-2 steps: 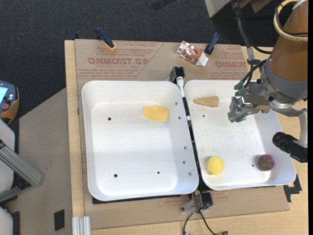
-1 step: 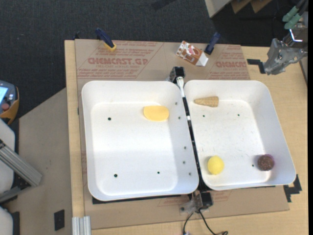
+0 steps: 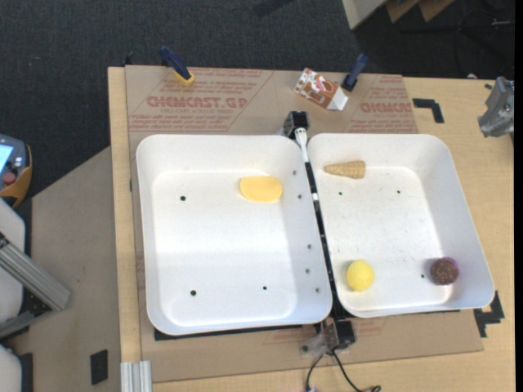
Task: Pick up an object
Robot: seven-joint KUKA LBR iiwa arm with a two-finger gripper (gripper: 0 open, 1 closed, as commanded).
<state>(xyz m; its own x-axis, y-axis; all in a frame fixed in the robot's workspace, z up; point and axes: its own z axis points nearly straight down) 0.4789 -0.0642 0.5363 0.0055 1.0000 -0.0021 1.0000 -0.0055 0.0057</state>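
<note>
Of the arm, a grey metal part (image 3: 497, 109) is seen at the right edge of the view, outside the bins and level with their far rims; whether it belongs to the gripper cannot be told, and no judgement on how the gripping end is set can be made from it. No object is held.

Nearest to that part lies the tan cone-shaped piece (image 3: 345, 169), at the far side of the right bin (image 3: 458, 188), its long axis running left to right with the tip pointing left. Farther toward the near rim, a dark round object (image 3: 444, 271) and a yellow ball (image 3: 359, 275) are found (apart from each other). A flat yellow oval (image 3: 261, 189) rests in the left bin (image 3: 155, 219), well apart from the arm.

A reach leftward and down would be required for any of them.
</note>
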